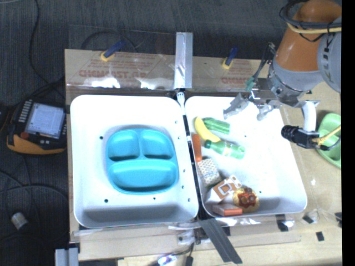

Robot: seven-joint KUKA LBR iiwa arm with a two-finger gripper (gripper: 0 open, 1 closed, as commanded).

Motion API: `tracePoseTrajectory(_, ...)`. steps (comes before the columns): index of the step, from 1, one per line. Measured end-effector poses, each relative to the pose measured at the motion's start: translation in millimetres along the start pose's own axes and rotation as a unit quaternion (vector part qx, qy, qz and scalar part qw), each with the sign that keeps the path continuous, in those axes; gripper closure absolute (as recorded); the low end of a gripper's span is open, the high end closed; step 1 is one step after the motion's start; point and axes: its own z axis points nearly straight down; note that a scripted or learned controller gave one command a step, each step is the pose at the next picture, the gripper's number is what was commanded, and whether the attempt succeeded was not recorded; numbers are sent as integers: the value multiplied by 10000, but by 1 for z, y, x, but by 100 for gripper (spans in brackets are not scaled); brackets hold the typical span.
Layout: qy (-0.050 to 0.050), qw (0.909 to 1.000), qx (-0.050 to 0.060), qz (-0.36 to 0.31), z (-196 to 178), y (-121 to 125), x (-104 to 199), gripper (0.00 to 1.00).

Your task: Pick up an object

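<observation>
The right bin [277, 165] holds several small items along its left side. Among them are a yellow banana [203, 130], a green bottle [217, 125], a second green bottle [226, 148], an orange stick [197, 147], a checkered box [208, 170], and a brown-and-white packet [225, 188] beside a dark round snack [247, 199]. My gripper [249, 107] hangs over the bin's back right part, above and to the right of the banana. Its fingers [234, 108] are spread apart, with nothing between them.
A blue divided tray [142, 158] lies in the left bin [89, 148]. A metal divider post [183, 60] stands behind the wall between the bins. On the floor to the left sits a handheld controller [39, 123], and a green object [331, 138] lies at the right edge.
</observation>
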Motion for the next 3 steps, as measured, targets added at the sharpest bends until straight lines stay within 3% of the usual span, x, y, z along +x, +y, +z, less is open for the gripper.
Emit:
tracePoseTrajectory(1,1,9998,-4,194,165,-23,-30,0)
tracePoseTrajectory(2,-28,9998,-81,175,168,-31,1,0)
tracePoseTrajectory(3,-18,9998,-79,176,159,-31,1,100)
